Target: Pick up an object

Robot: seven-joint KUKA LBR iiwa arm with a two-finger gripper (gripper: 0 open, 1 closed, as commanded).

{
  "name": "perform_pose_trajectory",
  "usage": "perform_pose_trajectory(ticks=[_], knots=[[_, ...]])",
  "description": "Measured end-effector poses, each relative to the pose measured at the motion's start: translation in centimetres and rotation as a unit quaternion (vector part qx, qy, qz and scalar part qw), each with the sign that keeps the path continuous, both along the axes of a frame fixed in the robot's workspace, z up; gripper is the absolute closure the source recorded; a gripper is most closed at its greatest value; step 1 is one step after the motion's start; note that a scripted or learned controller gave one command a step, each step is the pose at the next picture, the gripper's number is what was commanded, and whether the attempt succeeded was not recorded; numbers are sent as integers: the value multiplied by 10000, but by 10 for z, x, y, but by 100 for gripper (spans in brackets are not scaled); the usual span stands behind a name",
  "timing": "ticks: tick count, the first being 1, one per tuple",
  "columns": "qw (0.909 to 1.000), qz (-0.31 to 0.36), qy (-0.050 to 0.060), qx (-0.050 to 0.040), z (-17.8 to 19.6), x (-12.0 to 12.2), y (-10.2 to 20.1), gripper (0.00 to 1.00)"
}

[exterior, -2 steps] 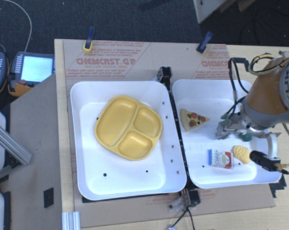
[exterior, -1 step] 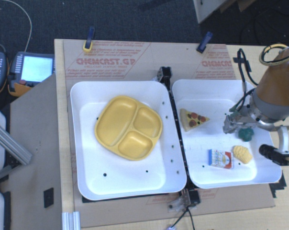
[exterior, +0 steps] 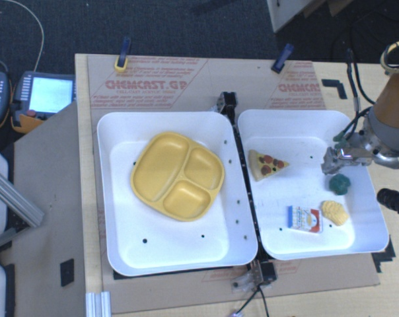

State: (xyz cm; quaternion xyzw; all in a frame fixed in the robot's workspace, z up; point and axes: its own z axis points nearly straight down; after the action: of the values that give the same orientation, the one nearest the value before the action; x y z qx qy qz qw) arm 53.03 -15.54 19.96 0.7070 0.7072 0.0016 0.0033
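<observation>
Gripper point(exterior: 335, 166) at right bin's point(exterior: 272, 240) 3 o'clock edge, grip state cannot tell, green ball point(exterior: 339, 184) just beneath, pizza slice point(exterior: 267, 164) at 10 o'clock, carton point(exterior: 304, 218), yellow toy point(exterior: 334, 212) near 5 o'clock rim, open floor mid-bin, left bin point(exterior: 120, 243) holding 1 tray point(exterior: 178, 176).

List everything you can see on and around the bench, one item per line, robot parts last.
left bin: one, white, left half of the bench
right bin: one, white, right half of the bench
divided plate: one, yellow, three compartments, middle of the left bin
pizza slice toy: one, tan with red spots, upper left of the right bin
green ball: one, dark green, right side of the right bin, just below the gripper
small carton: one, blue, white and red, lower part of the right bin
yellow lumpy object: one, yellow, right of the carton
clamps: two, blue, on the board's far edge
handheld screens: two, lit, left of the bench
arm: one, grey with orange band, entering from the right
gripper: one, metallic, over the right bin
</observation>
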Motion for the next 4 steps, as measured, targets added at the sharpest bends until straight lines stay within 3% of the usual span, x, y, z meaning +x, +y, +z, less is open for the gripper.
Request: perform_pose_trajectory(ticks=[1, 2, 4], knots=[[10000, 4, -12, -6, 63, -3, -4, 100], [10000, 26, 42, 25, 48, 4, 47, 100], [10000, 29, 52, 24, 35, 23, 148, 100]])
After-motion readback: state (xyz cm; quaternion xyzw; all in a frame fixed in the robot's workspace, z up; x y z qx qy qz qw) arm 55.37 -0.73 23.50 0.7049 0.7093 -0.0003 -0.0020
